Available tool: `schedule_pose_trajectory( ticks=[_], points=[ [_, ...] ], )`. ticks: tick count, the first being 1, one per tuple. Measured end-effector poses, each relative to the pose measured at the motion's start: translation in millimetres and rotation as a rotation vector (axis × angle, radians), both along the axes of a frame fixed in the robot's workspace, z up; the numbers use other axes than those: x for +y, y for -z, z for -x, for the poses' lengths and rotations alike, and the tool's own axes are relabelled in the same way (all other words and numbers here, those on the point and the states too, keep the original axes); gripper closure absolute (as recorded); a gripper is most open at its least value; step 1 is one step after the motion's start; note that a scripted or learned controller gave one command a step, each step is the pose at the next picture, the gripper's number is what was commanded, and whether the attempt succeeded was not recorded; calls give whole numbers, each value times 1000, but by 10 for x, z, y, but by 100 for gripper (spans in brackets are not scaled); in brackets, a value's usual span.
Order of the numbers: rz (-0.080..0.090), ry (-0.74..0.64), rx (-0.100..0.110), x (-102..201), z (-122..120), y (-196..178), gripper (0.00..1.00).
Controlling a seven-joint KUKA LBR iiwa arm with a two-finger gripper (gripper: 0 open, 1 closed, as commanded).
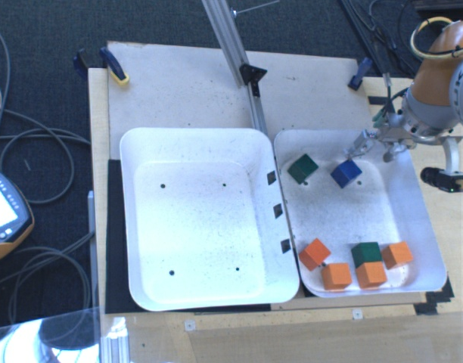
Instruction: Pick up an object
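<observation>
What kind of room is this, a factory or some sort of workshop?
Most likely a robotics lab set up for grasping trials, not a factory. A grey arm with an orange band reaches over two white bins, the right one holding small coloured blocks, and loose cables trail across the dark carpet.

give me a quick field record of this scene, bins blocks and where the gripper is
left bin: no blocks seen in it
right bin: holds all the blocks
far blocks: green block, blue block, apart from each other
near cluster: four orange blocks around a dark green block, close together
gripper: over the right bin's far edge, just right of and above the blue block
held: nothing visible
</observation>
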State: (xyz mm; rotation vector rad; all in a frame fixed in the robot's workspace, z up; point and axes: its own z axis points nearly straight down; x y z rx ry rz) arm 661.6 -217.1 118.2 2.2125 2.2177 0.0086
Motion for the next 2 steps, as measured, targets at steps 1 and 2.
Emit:
schedule_pose_trajectory(
  ticks=[1, 2],
  points=[
    [2, 1, -8, 304, 111, 98, 0],
    [-4, -1, 9, 660, 392, 163, 0]
  ],
)
